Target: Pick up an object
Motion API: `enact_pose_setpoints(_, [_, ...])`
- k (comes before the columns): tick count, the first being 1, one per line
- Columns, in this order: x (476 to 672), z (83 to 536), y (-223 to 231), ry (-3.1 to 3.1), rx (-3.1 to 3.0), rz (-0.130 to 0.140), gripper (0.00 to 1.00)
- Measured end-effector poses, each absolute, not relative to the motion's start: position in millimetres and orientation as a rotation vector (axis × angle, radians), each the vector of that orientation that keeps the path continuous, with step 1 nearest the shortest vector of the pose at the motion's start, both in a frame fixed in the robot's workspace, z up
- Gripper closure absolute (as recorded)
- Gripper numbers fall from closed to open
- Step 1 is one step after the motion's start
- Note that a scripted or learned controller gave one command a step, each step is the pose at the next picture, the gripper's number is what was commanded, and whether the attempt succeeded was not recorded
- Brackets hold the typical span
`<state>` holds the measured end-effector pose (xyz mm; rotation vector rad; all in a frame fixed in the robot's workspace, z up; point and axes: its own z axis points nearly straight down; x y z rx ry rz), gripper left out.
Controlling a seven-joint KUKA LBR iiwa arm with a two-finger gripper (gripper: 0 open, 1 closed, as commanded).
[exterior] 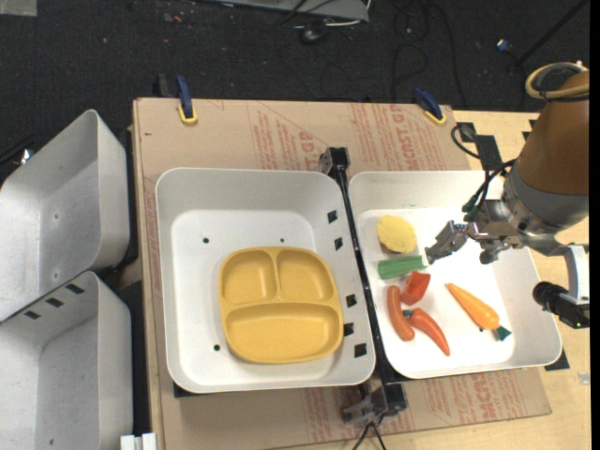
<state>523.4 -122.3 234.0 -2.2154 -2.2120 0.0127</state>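
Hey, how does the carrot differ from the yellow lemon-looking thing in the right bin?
The carrot is orange, long and tapered with a small green end; the lemon is yellow and rounded. The carrot lies slantwise toward the right bin's near right side, apart from the other pieces, while the lemon sits farther back on the left, just above a green piece. Both lie loose on the bin floor, and neither is under the end effector.

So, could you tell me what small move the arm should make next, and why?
Probably lower the pincer a little toward the green piece. It hovers in the right bin just above and right of that piece, with nothing visibly held, and the yellow item sits close beside.
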Motion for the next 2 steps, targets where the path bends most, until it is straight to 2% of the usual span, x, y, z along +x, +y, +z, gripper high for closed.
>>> enact_pose_setpoints(1, [525.8,240.5,-122.1,-2.222,-2.220,0.001,0.00])
enact_pose_setpoints(2, [525.0,197.2,-119.6,-2.218,-2.220,0.004,0.00])
